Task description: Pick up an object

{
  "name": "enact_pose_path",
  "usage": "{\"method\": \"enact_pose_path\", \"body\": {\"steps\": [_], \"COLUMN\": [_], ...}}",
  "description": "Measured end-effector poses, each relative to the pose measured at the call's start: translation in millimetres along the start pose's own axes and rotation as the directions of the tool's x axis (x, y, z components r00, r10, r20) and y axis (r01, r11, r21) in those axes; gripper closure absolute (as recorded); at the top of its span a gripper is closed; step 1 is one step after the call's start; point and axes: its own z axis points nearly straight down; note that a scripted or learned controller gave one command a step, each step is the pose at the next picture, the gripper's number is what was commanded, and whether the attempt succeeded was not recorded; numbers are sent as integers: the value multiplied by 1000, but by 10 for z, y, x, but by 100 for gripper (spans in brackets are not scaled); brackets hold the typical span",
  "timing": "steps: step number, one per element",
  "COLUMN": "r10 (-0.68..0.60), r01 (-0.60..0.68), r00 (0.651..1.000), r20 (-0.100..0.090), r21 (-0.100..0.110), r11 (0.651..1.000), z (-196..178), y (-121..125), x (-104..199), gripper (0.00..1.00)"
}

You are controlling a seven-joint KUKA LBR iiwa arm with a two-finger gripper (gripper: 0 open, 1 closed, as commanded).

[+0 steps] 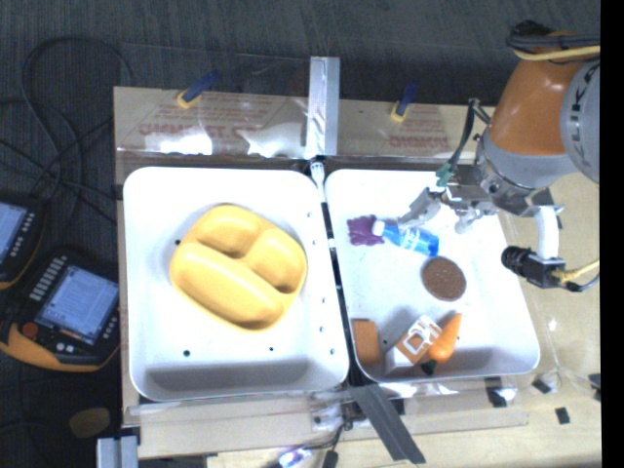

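In the right bin [507, 291] lie several small things: a blue tube with a purple end [395, 233], a brown disc [445, 278], an orange carrot [446, 337], a white and brown block [418, 338] and an orange-brown block [366, 339]. My gripper [445, 211] hovers over the bin's upper part, just above and to the right of the blue tube. Its two fingers stand apart, open, with nothing between them. One fingertip [423, 206] is close to the tube's blue end.
The left bin [146, 291] holds a large yellow lumpy object [239, 264]. A raised divider [331, 261] separates the two bins. A black fitting with a cable [526, 259] juts out at the right bin's right rim. Handheld controllers [58, 300] lie left of the bench.
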Motion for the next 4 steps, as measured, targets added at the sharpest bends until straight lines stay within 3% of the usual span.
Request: {"method": "enact_pose_path", "body": {"steps": [1, 2, 3, 4], "r10": [-393, -392, -572, -524], "r01": [393, 392, 572, 524], "r00": [920, 920, 820, 852], "r20": [0, 0, 3, 3], "r21": [-3, -3, -3, -2], "r11": [920, 920, 820, 852], "z": [1302, 1215, 1315, -98], "y": [307, 307, -133, 281], "x": [31, 28, -32, 717], "gripper": [0, 100, 100, 100]}}
